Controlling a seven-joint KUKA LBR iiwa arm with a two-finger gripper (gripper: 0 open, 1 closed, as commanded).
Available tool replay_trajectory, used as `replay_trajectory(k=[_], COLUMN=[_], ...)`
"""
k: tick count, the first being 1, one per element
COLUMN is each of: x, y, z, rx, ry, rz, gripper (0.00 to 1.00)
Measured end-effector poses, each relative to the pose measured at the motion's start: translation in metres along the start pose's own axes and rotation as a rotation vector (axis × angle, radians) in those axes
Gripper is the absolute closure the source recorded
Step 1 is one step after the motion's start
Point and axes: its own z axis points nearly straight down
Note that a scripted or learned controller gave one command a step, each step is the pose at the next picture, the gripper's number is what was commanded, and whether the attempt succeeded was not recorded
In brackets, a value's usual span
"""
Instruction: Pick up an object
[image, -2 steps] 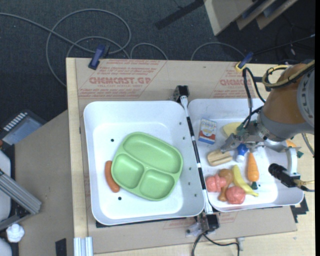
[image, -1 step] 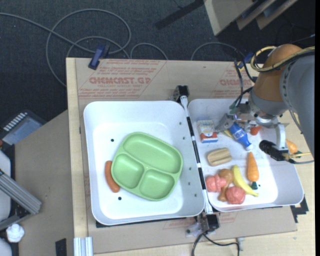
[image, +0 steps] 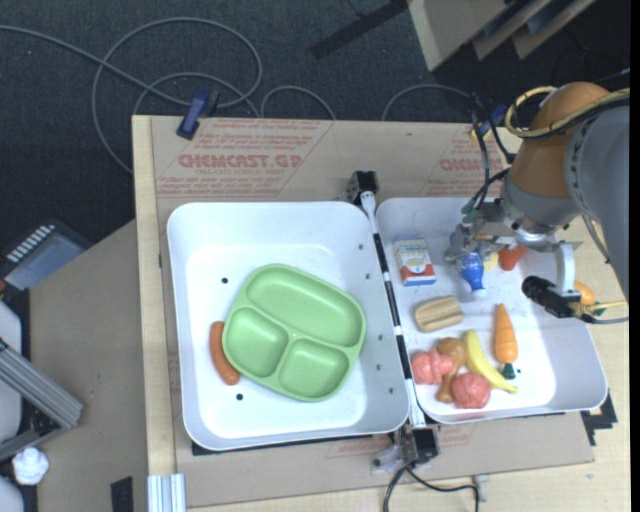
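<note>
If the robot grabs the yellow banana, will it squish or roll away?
Probably neither. The banana looks like shiny moulded plastic, so likely stiff and light, maybe a bit slippery. Its curve should stop rolling, though it leans against the pink lumpy toy, which may shift.

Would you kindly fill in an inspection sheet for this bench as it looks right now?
Surface: bench with left bin and right bin side by side.
Job's things: right bin holds carton, bread roll, carrot, banana, pink and red toy foods; left bin holds green tray, hot dog.
Clutter: blue clip at bench's far edge.
End effector: over right bin's far end, by a blue item.
Cables: loops on floor.
Surroundings: dark carpet.
</note>
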Motion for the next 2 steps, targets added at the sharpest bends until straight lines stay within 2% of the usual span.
replay_trajectory(k=[1,2], x=[0.057,0.123], y=[0.033,-0.045], z=[-0.091,-0.089], rx=[0.000,0.007], ry=[0.002,0.004], rz=[-0.001,0.001], gripper=[1.00,1.00])
